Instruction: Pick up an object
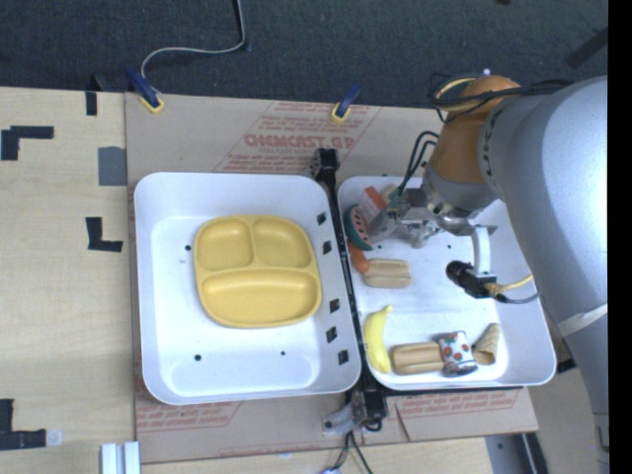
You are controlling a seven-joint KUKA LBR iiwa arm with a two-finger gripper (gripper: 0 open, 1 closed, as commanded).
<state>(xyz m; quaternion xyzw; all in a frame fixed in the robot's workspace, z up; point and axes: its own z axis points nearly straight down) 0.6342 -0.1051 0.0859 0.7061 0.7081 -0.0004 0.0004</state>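
The right bin (513, 309) holds several small items. A tan bread loaf (385, 273) lies near its left wall with a small orange sausage (359, 259) beside it. At the front lie a yellow banana (376, 337), a tan roll (416, 357), a red-and-white patterned can (456, 352) and a tan cone (487, 341). My gripper (392, 217) is down in the back left corner of this bin, right next to a red and green striped item (359, 225). Whether it touches that item is unclear.
The left bin (163, 294) carries a yellow divided plate (259, 270). The grey arm with its orange band (464, 146) covers the right bin's back right part. A black cable plug (471, 277) hangs over the right bin's middle. Black clips sit along the wall between the bins.
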